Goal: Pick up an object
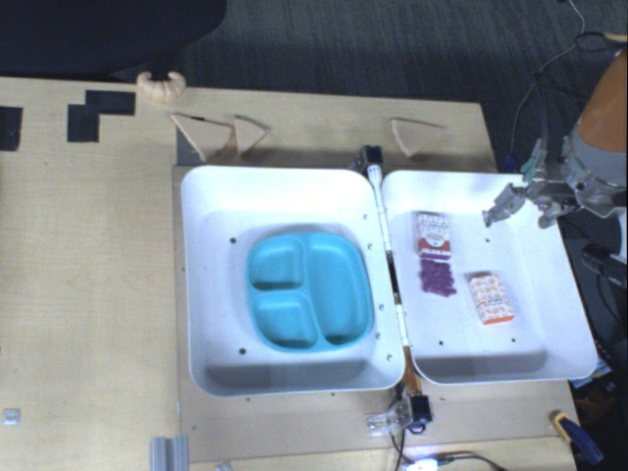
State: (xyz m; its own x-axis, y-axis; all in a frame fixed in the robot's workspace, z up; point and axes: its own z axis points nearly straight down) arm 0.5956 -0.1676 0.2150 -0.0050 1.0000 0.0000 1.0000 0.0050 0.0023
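In the right bin [549, 351] lie three small things. A red and white packet [433, 234] sits near the bin's far left, a bunch of purple grapes [438, 277] lies just in front of it, and an orange and white packet [490, 297] rests nearer the middle. My gripper [522, 200] hangs over the bin's far right part, above and right of these things, touching none of them. Its fingers point left and nothing shows between them.
The left bin [211, 263] holds a blue divided tray [309, 287]. A ridge with a black clip [371, 157] separates the two bins. Wooden triangular brackets [216, 133] stand behind the bins. Cables hang at the right of the bench.
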